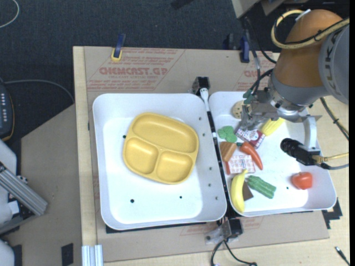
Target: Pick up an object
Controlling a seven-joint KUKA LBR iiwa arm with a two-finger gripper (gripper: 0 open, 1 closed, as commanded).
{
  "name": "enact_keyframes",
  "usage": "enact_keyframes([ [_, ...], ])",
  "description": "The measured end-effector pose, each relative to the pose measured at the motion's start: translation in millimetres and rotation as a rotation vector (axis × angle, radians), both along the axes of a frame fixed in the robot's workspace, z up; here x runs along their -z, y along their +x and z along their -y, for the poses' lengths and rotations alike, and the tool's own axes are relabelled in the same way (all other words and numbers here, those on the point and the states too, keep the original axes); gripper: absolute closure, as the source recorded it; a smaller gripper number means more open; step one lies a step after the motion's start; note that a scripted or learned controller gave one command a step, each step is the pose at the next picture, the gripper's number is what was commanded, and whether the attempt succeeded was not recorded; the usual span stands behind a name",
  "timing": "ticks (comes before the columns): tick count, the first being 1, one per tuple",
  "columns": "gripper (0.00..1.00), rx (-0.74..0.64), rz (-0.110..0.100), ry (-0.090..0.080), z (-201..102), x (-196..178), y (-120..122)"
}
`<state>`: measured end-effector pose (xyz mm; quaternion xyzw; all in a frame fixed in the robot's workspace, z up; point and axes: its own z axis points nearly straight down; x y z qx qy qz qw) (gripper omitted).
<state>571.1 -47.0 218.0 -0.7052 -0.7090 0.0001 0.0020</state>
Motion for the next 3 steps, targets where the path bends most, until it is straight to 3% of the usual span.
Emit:
enact_keyframes([
  [2, 1.0, -0.001, 0.001, 0.0, -97.7, -8.1, -14.3],
  [3, 1.0, 0.005, -0.001, -0.002, -100.7, 3.1, -30.3],
])
